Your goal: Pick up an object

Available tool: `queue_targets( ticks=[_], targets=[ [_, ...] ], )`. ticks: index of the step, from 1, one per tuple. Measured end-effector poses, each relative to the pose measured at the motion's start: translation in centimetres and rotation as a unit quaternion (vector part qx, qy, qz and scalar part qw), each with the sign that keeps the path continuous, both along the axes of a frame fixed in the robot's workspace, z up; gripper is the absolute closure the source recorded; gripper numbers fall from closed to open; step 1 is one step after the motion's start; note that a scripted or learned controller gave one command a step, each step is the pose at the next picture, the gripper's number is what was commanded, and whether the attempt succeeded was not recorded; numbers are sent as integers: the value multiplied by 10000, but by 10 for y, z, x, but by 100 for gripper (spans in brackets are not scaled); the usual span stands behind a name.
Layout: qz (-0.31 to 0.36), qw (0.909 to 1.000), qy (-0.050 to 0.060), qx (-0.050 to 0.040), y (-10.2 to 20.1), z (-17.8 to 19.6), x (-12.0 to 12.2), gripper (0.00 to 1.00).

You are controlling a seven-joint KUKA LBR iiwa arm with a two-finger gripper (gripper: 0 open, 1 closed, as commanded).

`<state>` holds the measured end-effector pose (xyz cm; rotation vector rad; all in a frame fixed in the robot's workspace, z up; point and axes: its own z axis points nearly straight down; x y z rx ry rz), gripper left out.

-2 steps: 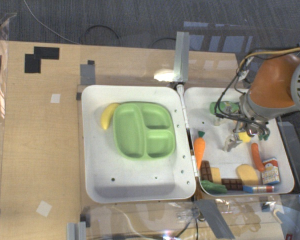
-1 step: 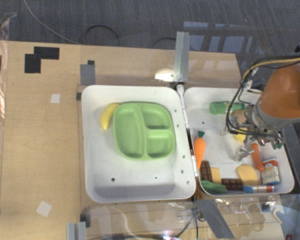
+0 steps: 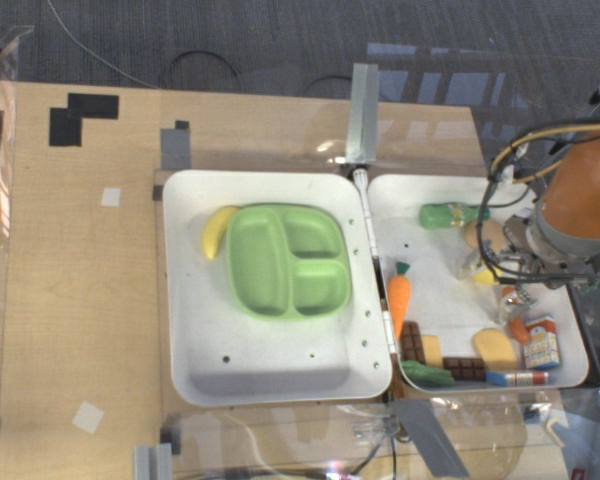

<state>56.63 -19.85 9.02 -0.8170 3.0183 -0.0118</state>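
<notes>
Candidate objects: a toy carrot (image 3: 399, 303), a green bottle (image 3: 448, 215), chocolate bars (image 3: 411, 342) and a small carton (image 3: 542, 346) are crowded in the right bin (image 3: 435, 268), lower right of the frame, likely tipped in loose.
Gripper (image 3: 515, 288): hung low over that bin's right side, presumably for a pick; its state cannot be told.
Left bin (image 3: 195, 358): a green divided plate (image 3: 285, 261) is laid centrally, a banana (image 3: 217, 230) touching its upper-left edge.
Surface: a pale wood bench (image 3: 80, 298), with dark carpet (image 3: 230, 18) seen along the top.

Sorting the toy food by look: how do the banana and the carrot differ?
The banana is yellow and curved; the carrot is orange, straight and tapered, with a green top. The banana lies in the left bin, touching the green divided plate; the carrot lies in the right bin along the dividing wall. Both lie flat.
</notes>
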Motion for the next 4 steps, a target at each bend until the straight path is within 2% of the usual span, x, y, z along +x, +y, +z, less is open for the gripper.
queue_targets(
  ticks=[1, 2, 3, 4],
  targets=[
    [276, 9996, -7, 3, 35, 1, -36, 0],
    [1619, 9868, 5, -12, 23, -1, 35, 0],
    [1606, 9870, -75, -15, 24, 15, 39, 100],
    [3189, 9478, -6, -62, -8, 177, 53, 100]
  ],
)
